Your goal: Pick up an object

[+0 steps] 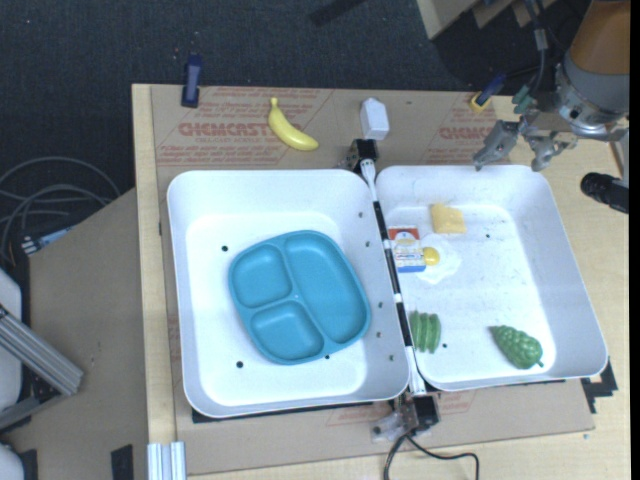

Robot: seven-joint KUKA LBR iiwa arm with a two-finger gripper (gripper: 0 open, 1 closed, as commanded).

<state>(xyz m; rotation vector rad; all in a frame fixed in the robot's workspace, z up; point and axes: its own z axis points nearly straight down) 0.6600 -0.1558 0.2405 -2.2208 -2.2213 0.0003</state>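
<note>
Camera view, blue plate [297,295] in left bin [190,228], toys in right bin [560,258]

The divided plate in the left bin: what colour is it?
Light blue, seen in the camera view: the divided plate.

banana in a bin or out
Out. The banana lies on the cardboard bench top, beyond the left bin's far rim.
</note>
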